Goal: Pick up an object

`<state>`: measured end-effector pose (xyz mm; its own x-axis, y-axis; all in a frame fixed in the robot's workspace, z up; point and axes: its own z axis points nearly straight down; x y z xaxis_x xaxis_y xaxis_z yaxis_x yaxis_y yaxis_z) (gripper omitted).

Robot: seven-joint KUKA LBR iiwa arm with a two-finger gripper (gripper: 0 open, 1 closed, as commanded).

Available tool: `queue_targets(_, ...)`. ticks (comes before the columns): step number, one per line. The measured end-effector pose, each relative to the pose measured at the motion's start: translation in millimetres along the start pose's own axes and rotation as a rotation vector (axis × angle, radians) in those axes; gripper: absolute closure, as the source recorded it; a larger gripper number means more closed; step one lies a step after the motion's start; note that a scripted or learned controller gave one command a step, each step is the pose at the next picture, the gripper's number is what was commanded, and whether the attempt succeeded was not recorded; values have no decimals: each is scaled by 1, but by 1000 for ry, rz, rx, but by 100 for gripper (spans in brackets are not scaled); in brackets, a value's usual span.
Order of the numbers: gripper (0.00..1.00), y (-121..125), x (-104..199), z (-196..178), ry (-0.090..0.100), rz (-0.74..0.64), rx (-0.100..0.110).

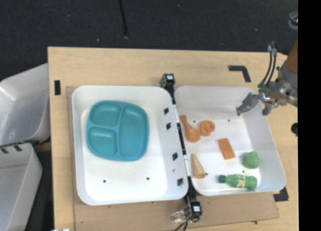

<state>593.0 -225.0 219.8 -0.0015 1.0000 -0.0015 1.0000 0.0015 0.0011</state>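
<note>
Right bin (266, 139), nearest edge, about 5 o'clock: a green bottle (238, 181) lay on its side, cap pointing to 9 o'clock. Just beyond it, at 4 o'clock, sat a round green object (251, 159). Along the same bin's left wall, at 7 o'clock, lay a tan cone-shaped piece (197, 166), touching the divider. At the bin's centre lay an orange rectangular block (226, 149), tilted. Farther in, at 10 o'clock, were an orange curved piece (189, 130) and, just beside it, an orange ring-shaped piece (207, 127).

Left bin (80, 175): a teal sectioned plate (118, 130) with three compartments lay flat, filling its middle and far half.

Both bins stood side by side on a pale wooden surface (110, 67).

Farthest, at the right bin's 2 o'clock corner: the tool (256, 103) hung over the bin's far right, apart from every object, nothing seen between its fingers; whether they were spread or closed could not be told. The arm (287, 82) entered from 3 o'clock.
</note>
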Motion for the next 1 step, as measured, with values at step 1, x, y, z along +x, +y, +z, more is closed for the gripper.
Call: queue_targets(1, 0, -8, 2, 58, 0, 1, 3)
